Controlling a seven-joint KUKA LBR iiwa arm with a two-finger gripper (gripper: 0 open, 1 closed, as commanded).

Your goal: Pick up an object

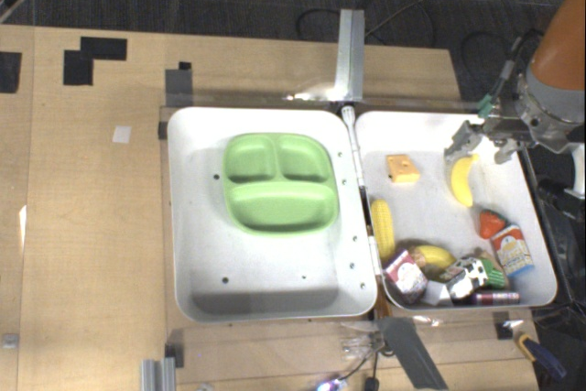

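Note:
My gripper (pixel 479 147) hangs over the back right of the right bin (pixel 430 128), its two fingers spread apart with nothing between them. A yellow banana (pixel 462 181) lies just in front of and below the left finger, apart from it. An orange cheese-like block (pixel 401 168) lies to the banana's left. A corn cob (pixel 383 227) rests along the bin's left wall. A red fruit (pixel 492 222) and a small labelled bottle (pixel 511 250) lie near the right wall.
A pile at the right bin's front holds a yellow fruit (pixel 432 257), a pink packet (pixel 406 275) and a black-and-white toy (pixel 467 275). The left bin (pixel 197 224) holds a green divided plate (pixel 279 181). A metal post (pixel 352 50) stands behind the bins.

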